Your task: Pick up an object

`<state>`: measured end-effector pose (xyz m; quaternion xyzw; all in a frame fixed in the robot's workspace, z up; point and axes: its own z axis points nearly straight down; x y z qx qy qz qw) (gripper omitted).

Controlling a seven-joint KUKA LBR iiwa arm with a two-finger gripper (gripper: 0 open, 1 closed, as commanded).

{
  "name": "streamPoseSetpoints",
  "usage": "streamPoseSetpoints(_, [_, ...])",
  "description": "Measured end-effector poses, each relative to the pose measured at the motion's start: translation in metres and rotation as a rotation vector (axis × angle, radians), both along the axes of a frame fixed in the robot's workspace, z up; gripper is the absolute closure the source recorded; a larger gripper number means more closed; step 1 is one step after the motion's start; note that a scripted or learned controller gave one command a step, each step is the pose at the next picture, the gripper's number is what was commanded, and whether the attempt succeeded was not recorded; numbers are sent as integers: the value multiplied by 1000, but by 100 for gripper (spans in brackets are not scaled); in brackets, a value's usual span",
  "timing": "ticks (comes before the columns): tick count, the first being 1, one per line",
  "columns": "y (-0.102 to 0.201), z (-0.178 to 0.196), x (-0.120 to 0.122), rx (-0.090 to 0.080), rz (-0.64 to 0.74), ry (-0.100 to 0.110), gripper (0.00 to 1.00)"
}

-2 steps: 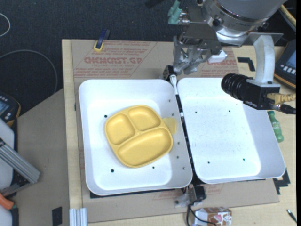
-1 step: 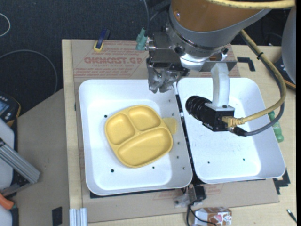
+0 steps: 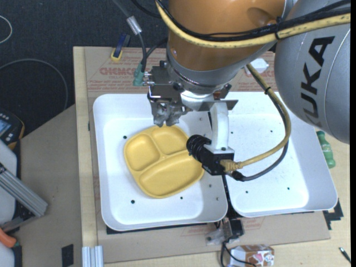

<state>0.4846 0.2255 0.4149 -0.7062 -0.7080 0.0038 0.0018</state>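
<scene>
Hovering low over the left bin (image 3: 111, 204), the gripper (image 3: 167, 114) sits at the far rim of the yellow tray (image 3: 161, 163), likely lining up a grasp; its opening cannot be told

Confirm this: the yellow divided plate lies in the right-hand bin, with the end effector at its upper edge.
Not quite. The camera view shows the yellow divided plate lying in the left-hand bin, not the right-hand bin. The rest stands: the end effector is at the plate's upper edge.
</scene>
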Motion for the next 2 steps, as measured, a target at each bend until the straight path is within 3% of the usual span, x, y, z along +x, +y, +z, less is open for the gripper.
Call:
streamPoseSetpoints(1, [-2, -101, -7, -2, -4, 5, 100])
streamPoseSetpoints(2, [-1, 82, -5, 13, -1, -28, 100])
